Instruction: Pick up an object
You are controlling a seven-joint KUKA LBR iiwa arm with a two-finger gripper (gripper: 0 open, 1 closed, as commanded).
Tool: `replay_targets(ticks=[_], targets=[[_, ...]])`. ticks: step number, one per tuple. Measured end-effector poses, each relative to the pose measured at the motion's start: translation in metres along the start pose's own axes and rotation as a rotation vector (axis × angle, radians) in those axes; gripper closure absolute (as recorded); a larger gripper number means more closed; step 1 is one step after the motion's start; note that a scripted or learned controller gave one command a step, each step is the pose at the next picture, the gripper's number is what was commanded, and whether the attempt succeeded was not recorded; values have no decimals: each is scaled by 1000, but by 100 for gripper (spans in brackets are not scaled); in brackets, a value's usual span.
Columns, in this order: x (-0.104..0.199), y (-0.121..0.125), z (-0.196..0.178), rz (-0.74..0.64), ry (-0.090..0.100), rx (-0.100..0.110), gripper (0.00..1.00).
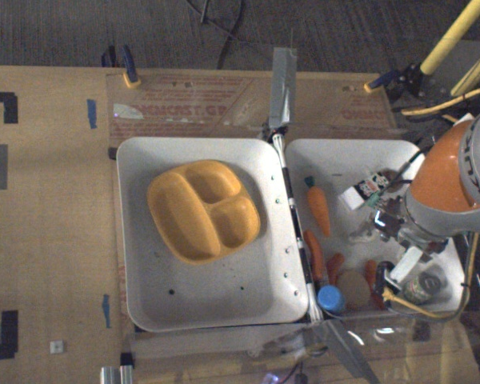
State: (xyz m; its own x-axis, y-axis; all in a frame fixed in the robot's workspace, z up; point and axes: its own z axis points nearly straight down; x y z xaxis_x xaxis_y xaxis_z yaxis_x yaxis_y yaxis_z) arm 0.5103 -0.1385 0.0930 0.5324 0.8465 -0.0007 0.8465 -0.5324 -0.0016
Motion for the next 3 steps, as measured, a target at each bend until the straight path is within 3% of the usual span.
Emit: replay_targets(ticks=[1, 2, 3], targets=[[-66, 16, -99, 230, 0, -1, 0], [-75, 12, -240, -170, 0, -3, 0], [-70, 7, -94, -144, 1, 0, 0]])
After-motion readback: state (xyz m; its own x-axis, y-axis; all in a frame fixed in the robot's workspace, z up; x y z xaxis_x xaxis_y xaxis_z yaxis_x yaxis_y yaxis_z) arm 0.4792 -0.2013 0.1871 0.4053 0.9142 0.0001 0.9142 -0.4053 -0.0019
